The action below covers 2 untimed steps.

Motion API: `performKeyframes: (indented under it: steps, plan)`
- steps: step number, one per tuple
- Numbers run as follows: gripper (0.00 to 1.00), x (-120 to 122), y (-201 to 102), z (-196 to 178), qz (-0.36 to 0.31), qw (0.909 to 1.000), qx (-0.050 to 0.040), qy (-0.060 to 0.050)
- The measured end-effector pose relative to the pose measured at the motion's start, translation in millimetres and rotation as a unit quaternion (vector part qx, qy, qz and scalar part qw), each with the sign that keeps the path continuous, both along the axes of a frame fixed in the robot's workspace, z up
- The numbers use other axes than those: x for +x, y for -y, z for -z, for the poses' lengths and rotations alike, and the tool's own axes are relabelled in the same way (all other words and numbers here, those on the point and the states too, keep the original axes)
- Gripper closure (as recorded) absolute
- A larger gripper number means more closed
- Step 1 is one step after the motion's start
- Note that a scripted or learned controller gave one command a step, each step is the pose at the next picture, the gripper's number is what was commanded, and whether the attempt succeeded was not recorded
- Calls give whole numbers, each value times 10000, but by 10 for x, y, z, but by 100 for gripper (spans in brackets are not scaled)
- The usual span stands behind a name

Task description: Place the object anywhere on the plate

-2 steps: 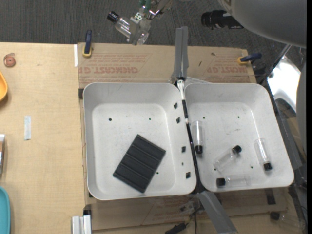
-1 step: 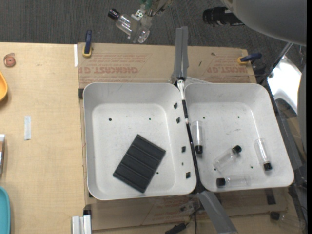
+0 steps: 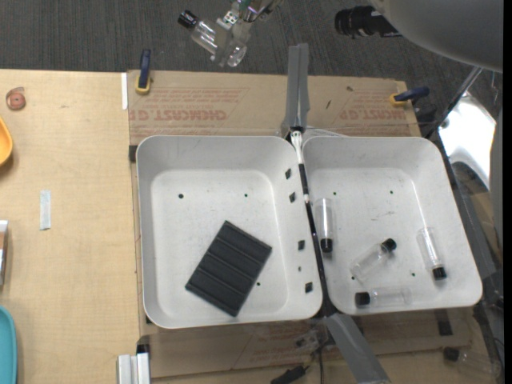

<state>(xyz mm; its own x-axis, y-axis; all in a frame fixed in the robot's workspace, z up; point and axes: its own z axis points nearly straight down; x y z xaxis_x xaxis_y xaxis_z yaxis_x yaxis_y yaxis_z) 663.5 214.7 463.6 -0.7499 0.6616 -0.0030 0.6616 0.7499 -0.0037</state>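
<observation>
Above the right bin, the arm shows as a broad, smooth, rounded grey shell with a soft sheen. A black, knob-like fitting sits against its left flank. Farther left of that bin, the gripper is slim and pale metallic, carrying small green and purple wiring.

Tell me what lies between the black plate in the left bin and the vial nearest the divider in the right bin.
In the camera view: bare white floor of the left bin and the bins' meeting rims separate the black plate from the vial.

the gripper is cut off by the top edge, its fingers blurred. the clear vial it carries is smeared too.
</observation>
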Motion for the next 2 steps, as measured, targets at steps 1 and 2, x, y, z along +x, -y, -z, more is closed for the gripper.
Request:
performKeyframes:
  steps: [1, 2]
  plan:
    - [100, 10, -1, -75, 0, 10000, -4, -2]
    - [100, 20, -2, -152, -1, 10000, -8, -3]
